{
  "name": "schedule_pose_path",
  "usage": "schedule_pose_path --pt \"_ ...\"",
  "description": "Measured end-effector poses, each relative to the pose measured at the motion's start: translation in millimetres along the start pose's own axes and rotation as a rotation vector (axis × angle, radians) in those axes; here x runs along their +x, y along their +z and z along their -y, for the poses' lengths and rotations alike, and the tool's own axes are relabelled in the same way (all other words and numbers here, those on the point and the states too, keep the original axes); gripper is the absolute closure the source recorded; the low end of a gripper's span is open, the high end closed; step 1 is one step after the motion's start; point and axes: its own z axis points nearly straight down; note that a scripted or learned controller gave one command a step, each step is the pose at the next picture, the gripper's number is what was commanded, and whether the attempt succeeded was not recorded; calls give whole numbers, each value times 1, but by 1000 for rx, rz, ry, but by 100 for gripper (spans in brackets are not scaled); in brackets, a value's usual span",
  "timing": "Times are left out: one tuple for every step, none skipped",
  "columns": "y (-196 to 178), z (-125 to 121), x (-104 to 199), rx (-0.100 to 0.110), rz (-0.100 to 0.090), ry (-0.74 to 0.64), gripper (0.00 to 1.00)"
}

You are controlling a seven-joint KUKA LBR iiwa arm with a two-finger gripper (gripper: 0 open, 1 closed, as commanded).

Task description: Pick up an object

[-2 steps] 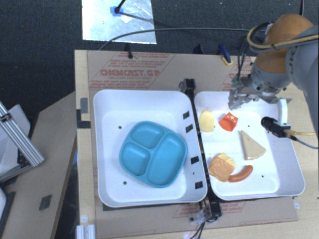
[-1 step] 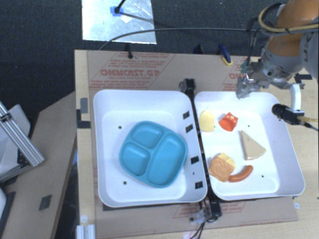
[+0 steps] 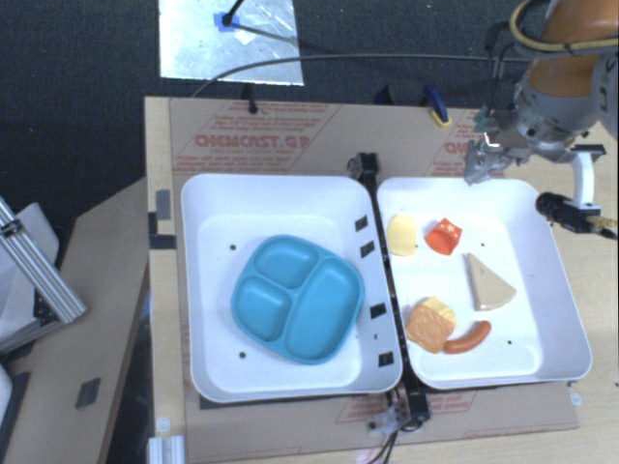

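— From the camera above: where is the claw?
— Upper right, hanging off the grey arm with its orange band, over the far rim of the right bin, near that bin's far corner.
— Open or closed?
— Cannot tell; too small and blurred. Nothing visibly held.
— And the pieces to pick from?
— All in the right bin. Yellow piece at the far left, just beside the divider. Red piece right next to it. Beige wedge nearer the middle, lying flat, point toward the far side. Orange lump with a yellow top at the near left, and a sausage just beside it, curved, possibly touching.
— Claw close to any of them?
— Closest to the red piece, yet well apart from it.
— In the left bin?
— A blue divided plate, three compartments, sitting askew.
— Beyond the bins?
— Brown printed cardboard on the counter, and a silver foil sheet on the dark floor at the top.
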Motion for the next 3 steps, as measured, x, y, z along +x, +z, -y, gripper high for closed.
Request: schedule_pose_path --pt "-1 4 62 3 -2 -5 100" --pt "-4 12 112 3 -2 -4 100" --pt "-3 15 169 2 -2 -4 100"
